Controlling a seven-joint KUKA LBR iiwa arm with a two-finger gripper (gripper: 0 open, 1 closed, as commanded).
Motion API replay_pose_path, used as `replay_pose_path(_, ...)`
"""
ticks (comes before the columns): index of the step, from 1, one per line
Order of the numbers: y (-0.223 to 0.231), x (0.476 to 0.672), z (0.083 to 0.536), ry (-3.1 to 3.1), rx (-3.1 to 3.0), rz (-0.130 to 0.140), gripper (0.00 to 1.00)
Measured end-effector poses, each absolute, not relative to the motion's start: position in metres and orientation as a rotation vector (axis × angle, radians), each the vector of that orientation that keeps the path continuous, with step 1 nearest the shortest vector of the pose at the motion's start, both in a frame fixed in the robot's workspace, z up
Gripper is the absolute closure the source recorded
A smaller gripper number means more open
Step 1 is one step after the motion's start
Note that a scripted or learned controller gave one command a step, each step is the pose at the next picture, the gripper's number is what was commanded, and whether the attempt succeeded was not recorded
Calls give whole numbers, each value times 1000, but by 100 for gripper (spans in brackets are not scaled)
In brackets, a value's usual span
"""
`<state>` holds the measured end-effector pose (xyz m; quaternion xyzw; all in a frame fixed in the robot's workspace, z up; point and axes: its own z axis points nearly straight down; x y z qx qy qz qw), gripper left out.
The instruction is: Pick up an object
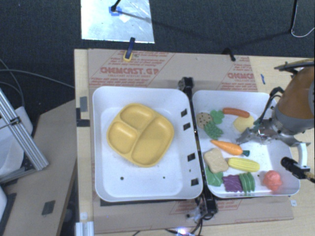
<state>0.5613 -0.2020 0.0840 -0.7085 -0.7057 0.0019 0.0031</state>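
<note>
Red "CHEMCAST GP" lettering repeats across the brown protective sheet (147,69) (partly hidden by bins)

Single fixed camera, mounted above the bench (162,58), looking down at a slant. Frame takes in both white bins: left bin (106,181) and right bin (261,100), side by side. Arm (295,102) enters from frame right.

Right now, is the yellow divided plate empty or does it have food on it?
Empty. The yellow plate in the left bin shows three bare compartments.
</note>
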Motion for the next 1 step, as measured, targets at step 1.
replay_pose_path(1, -160, 653, 86, -2239, -2215, -10, 0)
